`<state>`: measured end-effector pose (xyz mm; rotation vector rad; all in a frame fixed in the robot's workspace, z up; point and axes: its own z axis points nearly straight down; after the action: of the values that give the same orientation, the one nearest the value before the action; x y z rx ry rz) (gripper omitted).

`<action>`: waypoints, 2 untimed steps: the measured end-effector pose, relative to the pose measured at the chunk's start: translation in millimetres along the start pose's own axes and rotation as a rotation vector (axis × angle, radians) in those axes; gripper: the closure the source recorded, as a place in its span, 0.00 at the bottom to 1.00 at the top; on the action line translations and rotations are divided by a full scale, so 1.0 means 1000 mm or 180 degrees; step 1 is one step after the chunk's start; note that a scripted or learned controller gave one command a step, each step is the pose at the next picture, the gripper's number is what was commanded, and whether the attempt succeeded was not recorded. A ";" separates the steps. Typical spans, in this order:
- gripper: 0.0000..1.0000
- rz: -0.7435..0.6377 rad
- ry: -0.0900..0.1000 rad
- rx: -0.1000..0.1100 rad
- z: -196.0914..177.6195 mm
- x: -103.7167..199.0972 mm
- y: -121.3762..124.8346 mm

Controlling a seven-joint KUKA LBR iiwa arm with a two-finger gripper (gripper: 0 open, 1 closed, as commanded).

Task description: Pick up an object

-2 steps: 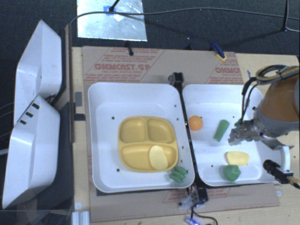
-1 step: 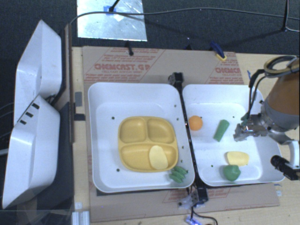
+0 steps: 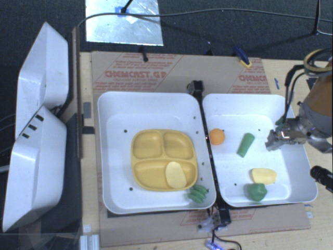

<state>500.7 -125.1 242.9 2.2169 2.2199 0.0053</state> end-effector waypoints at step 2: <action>1.00 -0.0010 0.0005 0.0016 0.000 0.098 0.012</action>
<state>513.0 -27.2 242.8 2.2166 2.2270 0.0014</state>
